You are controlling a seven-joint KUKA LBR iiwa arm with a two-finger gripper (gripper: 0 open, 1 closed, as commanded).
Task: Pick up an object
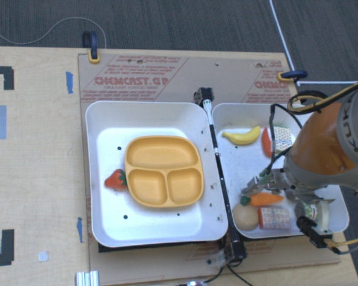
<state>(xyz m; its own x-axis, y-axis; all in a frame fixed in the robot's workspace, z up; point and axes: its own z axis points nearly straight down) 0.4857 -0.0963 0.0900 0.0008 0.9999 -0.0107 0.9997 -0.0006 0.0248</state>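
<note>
My gripper [255, 187] hangs low in the right bin [227, 159], near its front left part. Just below it lies an orange carrot [267, 199] with a green top, touching or nearly touching the gripper's tip. I cannot tell whether the carrot is held. A beige round item [246, 218] and a red and white box [275, 217] lie in front of the carrot. A yellow banana [241, 136] and a red item [266, 142] rest at the back of the bin.
The left bin [101, 159] holds a yellow divided plate [164, 170] and a strawberry [115, 180] at its left side. A patterned packet [282, 138] lies behind the arm. A small container [315, 211] sits at the right bin's front right.
</note>
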